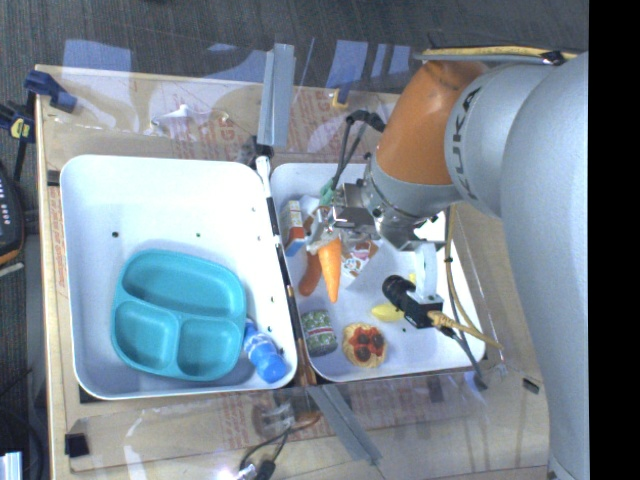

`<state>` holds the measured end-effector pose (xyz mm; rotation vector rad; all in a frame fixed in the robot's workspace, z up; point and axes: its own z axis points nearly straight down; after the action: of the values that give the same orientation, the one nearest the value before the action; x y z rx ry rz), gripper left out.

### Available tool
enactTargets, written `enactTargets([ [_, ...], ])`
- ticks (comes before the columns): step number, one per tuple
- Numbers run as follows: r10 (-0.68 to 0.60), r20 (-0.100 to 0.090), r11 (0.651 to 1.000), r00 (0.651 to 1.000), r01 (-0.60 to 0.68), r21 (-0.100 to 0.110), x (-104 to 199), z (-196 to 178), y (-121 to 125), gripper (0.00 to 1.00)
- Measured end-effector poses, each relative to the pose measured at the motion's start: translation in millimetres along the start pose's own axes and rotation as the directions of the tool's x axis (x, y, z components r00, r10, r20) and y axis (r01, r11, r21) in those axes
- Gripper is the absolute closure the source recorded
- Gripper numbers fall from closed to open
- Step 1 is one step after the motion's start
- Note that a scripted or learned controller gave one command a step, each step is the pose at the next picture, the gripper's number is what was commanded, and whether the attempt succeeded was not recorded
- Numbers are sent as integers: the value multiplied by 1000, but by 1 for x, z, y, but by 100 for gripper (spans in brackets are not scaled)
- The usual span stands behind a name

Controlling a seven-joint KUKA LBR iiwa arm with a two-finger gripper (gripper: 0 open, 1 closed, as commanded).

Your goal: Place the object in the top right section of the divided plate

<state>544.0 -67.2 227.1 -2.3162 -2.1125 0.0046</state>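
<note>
The divided plate (180, 313) looks like smooth, matt turquoise plastic. Both white bins (90, 198) appear as glossy moulded plastic. The arm (520, 168) above the bins shows smooth, satin grey casing.

The turquoise divided plate (180, 315), three sections facing up, lies flat in the left bin's near part. The orange toy carrot (329, 271) lies in the right bin, pointing nearward.

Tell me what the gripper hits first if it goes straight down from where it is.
Probably the carrot: the gripper hangs over the right bin, with the carrot just beneath it. Height is hard to judge from this slanted view.
</note>
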Motion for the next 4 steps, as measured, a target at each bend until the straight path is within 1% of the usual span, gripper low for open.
enactTargets([
  [1,-231,2,973,973,231,0,72,37,29,100],
  [2,-283,3,959,959,283,-4,154,36,30,100],
  [3,-286,4,958,958,286,-1,188,23,-21,100],
  [4,-394,5,919,919,394,-3,138,37,25,100],
])
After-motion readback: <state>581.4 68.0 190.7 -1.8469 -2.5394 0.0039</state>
